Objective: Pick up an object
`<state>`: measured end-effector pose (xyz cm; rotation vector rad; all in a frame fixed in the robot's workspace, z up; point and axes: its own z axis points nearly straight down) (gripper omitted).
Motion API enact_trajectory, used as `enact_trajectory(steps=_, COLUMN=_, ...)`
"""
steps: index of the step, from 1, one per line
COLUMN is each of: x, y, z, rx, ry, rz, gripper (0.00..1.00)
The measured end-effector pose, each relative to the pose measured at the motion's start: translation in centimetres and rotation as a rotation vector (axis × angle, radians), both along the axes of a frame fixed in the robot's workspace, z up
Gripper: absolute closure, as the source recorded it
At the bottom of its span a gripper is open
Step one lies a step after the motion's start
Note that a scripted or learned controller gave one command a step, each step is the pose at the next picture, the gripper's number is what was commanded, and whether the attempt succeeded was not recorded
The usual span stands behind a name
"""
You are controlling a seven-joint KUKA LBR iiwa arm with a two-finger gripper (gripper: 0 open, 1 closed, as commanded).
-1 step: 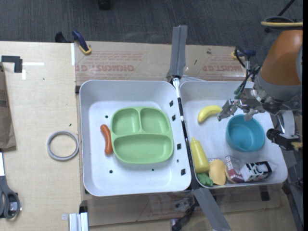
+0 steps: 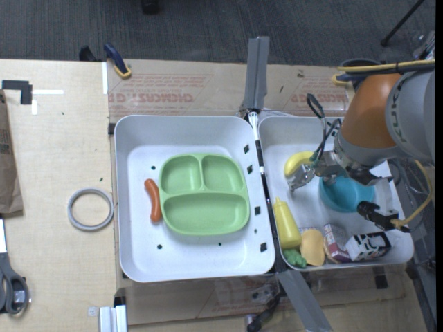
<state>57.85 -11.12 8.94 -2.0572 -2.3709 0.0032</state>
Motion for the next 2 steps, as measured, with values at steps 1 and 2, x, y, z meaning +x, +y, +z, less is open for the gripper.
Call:
enact_trajectory(steps=1, x=6.0, y=0.4, z=0.0, rx=-0.001, ry=0.001, rz=0.001, gripper=0.00)
enact_trajectory(steps=2, x=6.1, y=0.2, z=1.0, rx=-0.003, ry=0.002, rz=0.001, gripper=1.00)
